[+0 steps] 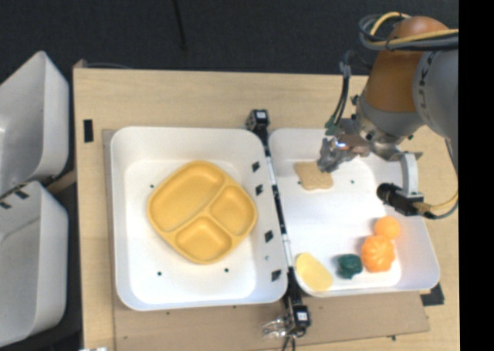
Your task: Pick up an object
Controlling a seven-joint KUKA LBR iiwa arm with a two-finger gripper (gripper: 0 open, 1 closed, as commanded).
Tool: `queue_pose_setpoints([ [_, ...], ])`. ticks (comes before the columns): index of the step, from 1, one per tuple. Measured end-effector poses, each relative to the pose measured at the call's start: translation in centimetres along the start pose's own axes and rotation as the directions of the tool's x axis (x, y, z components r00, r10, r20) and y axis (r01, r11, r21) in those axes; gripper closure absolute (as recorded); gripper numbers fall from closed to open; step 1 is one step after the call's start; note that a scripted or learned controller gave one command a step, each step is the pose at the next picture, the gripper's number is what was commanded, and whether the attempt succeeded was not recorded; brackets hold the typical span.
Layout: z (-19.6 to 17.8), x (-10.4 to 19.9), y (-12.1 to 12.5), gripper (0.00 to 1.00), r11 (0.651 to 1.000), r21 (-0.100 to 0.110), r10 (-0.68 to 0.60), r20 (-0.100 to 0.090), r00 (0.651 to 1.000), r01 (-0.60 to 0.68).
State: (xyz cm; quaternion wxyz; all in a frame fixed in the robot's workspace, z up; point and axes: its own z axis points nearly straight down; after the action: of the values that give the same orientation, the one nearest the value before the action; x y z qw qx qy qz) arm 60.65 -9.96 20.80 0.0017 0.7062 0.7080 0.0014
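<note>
The fingers (332, 158), whose spread I cannot tell, hang at the upper edge of a flat tan cracker-like piece (314, 177) just below-left of them, likely light, stiff, thin, best pinched across its edges.

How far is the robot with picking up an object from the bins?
Done: the gripper is down in the right white bin, directly at the flat tan cracker-shaped piece. In hand: nothing visibly lifted; the piece lies on the bin floor. Left: grasping and raising it. The orange fruits, dark green item and pale yellow piece lie untouched.
</note>
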Motion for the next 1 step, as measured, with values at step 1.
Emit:
queue_pose_setpoints([
  [1,0.20,4.53,-1.24,1.00,1.000,0.004,-0.002,-0.001,1.000,0.002],
])
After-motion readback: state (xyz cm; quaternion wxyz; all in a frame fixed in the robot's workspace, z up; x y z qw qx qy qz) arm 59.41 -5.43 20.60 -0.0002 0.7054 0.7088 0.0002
